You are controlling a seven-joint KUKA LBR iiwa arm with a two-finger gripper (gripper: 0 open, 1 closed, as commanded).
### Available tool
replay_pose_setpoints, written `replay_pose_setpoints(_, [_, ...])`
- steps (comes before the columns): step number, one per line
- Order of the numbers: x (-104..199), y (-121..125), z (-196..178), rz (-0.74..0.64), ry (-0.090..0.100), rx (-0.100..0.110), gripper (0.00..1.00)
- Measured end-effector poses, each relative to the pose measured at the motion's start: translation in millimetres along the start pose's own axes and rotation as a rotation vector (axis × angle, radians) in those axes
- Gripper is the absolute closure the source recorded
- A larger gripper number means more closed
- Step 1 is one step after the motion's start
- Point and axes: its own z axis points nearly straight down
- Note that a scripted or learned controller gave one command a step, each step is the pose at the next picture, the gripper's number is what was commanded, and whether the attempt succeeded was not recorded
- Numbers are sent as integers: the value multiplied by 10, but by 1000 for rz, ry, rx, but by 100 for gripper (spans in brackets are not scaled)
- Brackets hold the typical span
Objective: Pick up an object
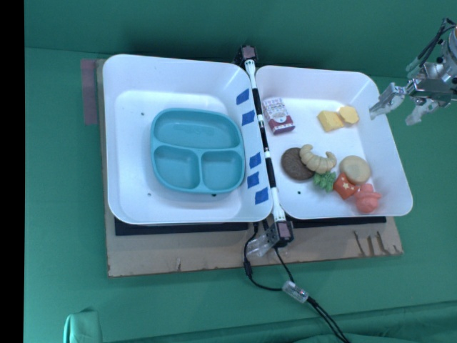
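Observation:
The right bin (pixel 314 84) holds several toy foods: a red and white carton (pixel 278 115), yellow cheese pieces (pixel 338 118), a brown cookie (pixel 292 163), a cream croissant (pixel 318 158), a potato-like piece (pixel 355 168), a red and green vegetable (pixel 338 184) and a pink piece (pixel 368 199). My gripper (pixel 400 106) hangs at the right edge of this bin, above its far right rim. Its two fingers are spread apart with nothing between them. The nearest objects are the cheese pieces, to the gripper's left.
The left bin (pixel 128 84) holds a teal three-compartment plate (pixel 197 151). A divider bar with blue tape marks (pixel 255 145) runs between the bins. Cables (pixel 285 277) trail off the cardboard base at the front. Green cloth surrounds the bench.

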Motion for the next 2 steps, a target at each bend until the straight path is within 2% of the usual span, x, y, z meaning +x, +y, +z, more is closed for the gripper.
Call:
replay_pose_setpoints(1, [162,344,1308,-1,0,3,0])
replay_pose_setpoints(2, [273,807,1838,-2,-5,-8,0])
